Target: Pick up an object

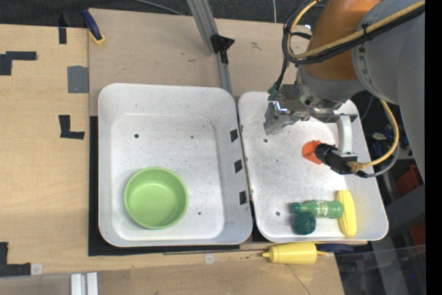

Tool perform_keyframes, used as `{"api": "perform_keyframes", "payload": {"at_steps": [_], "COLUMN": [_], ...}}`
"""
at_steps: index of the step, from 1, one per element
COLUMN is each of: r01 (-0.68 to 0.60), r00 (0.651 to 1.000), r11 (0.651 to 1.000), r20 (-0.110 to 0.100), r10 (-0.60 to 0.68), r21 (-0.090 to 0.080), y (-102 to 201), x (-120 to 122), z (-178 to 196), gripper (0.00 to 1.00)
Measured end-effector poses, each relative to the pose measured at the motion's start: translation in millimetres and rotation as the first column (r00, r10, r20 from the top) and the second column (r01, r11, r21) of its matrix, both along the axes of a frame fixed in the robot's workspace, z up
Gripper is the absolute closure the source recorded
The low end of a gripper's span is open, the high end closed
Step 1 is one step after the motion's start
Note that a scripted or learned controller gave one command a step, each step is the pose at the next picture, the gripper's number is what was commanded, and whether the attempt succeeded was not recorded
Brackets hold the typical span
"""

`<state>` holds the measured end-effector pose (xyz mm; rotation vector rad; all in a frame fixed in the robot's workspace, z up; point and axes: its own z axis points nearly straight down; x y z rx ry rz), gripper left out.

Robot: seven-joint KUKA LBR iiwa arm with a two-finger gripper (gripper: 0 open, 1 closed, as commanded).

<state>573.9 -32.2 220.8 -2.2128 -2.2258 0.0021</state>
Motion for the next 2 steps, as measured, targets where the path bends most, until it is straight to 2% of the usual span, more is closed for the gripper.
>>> {"api": "perform_keyframes", "payload": {"at_steps": [2], "r01": [-0.003], "r00": [1.000], "r11": [1.000], "r20": [0.002], "r10": [0.003], "r21": [0.001], "y": [118.7], "x": [9.7], "z": [11.9], "gripper": [1.00]}}
